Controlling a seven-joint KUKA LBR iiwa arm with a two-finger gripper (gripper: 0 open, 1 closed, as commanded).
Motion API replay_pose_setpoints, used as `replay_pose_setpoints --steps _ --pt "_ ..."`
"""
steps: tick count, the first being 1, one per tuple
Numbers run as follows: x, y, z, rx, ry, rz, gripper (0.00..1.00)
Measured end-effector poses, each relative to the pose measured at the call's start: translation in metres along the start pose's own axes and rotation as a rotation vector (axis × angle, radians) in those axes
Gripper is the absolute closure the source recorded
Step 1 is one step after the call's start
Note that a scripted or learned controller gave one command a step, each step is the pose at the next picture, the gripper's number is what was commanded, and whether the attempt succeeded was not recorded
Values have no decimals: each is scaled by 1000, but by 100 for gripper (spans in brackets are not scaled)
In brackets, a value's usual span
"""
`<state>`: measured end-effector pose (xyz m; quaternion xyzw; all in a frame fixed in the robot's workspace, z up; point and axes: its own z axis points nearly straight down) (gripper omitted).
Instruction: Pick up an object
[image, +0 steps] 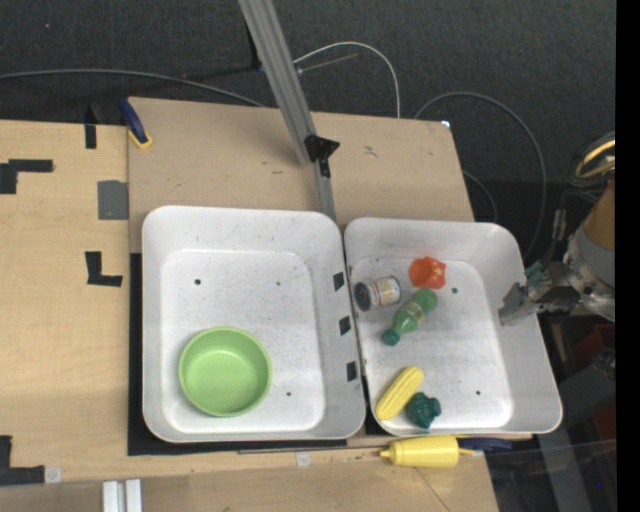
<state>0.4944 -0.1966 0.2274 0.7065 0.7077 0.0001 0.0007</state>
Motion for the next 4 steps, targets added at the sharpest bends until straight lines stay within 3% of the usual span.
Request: replay_pose_setpoints --steps 3,4 --pt "152 56 -21 2 3 -6 100" --pt "204 73 -5 4 2 -5 100"
